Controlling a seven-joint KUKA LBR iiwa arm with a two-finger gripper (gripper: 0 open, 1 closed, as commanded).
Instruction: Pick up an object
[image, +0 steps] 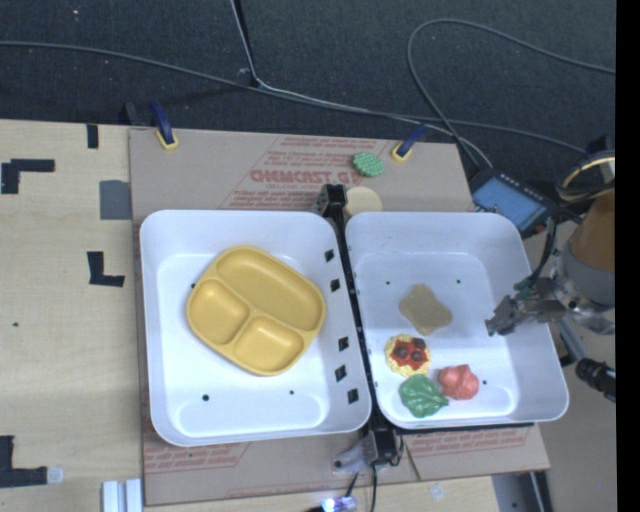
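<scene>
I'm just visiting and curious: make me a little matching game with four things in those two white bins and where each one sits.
Things:
1. yellow divided plate
2. tan flat piece
3. green toy
4. red toy

Places:
A. right bin, nearest the front wall
B. right bin, middle
C. left bin
D. right bin, just right of the green toy

Pairs: 1-C, 2-B, 3-A, 4-D

Light is even and fairly bright, falling from above; shadows are soft and short. To the left of the claw (503, 322), the white bins (165, 300) glare mildly and lose surface detail. The picture is low in resolution and slightly soft all over. The claw itself is dark and blurred against the bin wall. The dark floor (320, 50) behind the counter (60, 300) looks grainy.
</scene>
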